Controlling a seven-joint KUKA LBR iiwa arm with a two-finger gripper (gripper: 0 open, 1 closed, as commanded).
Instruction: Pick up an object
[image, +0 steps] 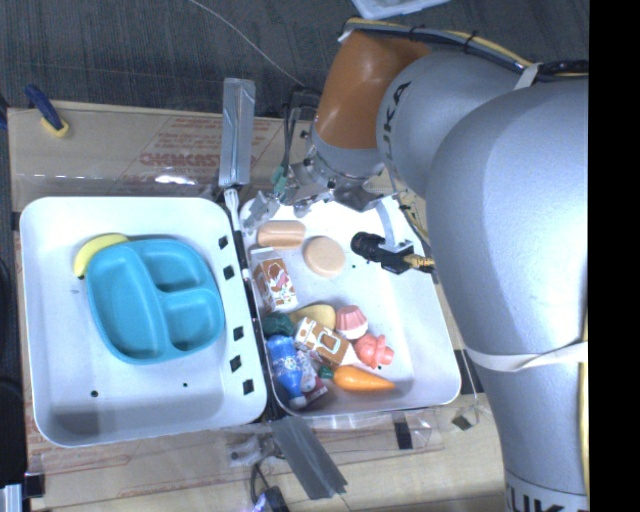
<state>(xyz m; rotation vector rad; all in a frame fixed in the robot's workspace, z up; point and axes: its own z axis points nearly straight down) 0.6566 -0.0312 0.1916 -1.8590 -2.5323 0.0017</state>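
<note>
My gripper (288, 196) hangs over the far left corner of the right bin (432, 330), under the orange-banded wrist. Just below it lies a tan hot-dog bun (281, 233), with a round tan biscuit (325, 255) to its right. A small printed carton (276, 283) stands against the bin's left wall. Toward the near end sit a pink cupcake (351, 321), a brown and white carton (325, 343), a pink toy (373, 351), an orange carrot (362, 379) and a blue packet (285, 365). Nothing shows between the gripper's tips.
The left bin (50, 380) bears a blue divided tray (155, 297) with a yellow banana (95, 250) tucked behind its far left corner. A grey divider (237, 130) rises between the bins at the back. The big grey arm covers the right side.
</note>
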